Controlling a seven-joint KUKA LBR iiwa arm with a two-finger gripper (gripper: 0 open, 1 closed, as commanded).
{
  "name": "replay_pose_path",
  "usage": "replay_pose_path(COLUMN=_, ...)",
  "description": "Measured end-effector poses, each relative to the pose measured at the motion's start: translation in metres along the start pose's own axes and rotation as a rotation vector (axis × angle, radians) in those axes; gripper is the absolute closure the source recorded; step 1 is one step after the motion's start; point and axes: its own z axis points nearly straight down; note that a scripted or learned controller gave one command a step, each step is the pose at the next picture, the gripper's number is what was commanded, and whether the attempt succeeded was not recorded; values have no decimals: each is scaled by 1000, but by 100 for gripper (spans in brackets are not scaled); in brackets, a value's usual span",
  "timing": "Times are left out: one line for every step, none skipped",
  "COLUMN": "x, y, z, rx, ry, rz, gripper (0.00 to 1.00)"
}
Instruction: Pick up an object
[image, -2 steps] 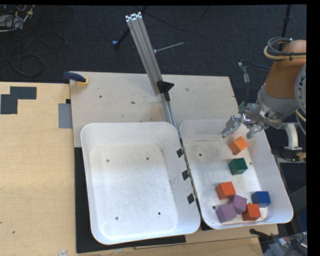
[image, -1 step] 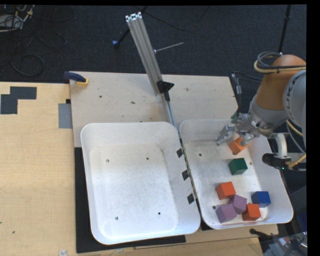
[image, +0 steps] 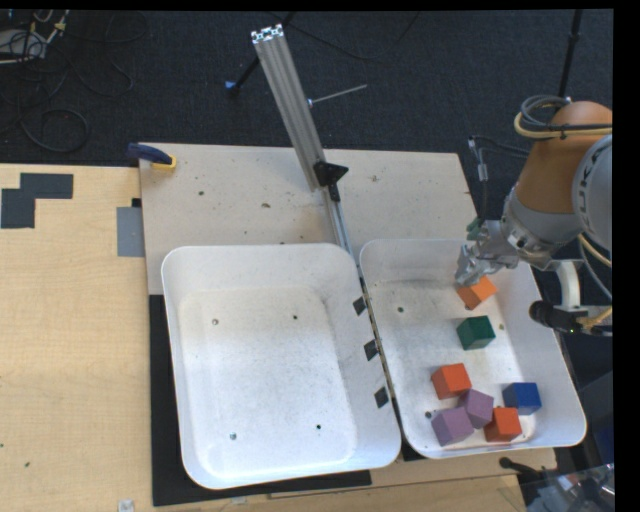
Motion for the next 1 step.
replay_pose_path(x=-8, y=2, z=-48, rx=-6, ry=-2, rz=-2, gripper=100)
